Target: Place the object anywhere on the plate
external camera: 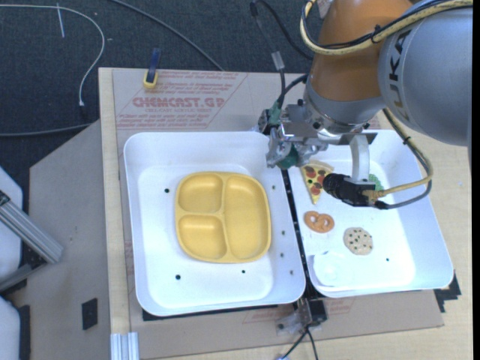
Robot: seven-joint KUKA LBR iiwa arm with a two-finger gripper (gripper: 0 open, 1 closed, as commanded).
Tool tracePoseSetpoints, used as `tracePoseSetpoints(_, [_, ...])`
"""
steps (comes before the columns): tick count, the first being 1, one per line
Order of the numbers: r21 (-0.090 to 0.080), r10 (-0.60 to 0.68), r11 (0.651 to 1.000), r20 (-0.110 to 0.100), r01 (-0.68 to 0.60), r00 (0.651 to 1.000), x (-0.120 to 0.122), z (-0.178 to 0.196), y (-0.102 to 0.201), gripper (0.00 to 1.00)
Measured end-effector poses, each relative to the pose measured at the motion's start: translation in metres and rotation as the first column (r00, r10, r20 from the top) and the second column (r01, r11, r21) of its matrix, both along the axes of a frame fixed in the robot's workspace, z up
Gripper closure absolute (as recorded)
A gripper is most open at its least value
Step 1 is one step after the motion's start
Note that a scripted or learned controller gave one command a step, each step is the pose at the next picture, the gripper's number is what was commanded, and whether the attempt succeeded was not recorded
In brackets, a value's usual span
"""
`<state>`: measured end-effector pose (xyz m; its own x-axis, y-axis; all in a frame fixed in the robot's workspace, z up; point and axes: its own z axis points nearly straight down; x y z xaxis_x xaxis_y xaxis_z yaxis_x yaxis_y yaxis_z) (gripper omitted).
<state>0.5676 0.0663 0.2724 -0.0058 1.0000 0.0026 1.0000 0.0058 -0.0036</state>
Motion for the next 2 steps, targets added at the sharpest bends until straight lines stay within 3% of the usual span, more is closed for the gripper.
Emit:
tracePoseSetpoints(1, [-0.001, -0.002, 1.0, 0.0, 0.002, 1.0, -0.0134, -0.0071, 0.0419, 1.0])
tracePoseSetpoints(2, [-0.002, -0.005, 1.0, 0.001, 0.005, 1.0, -0.0129, -0.0069, 0.0399, 0.0])
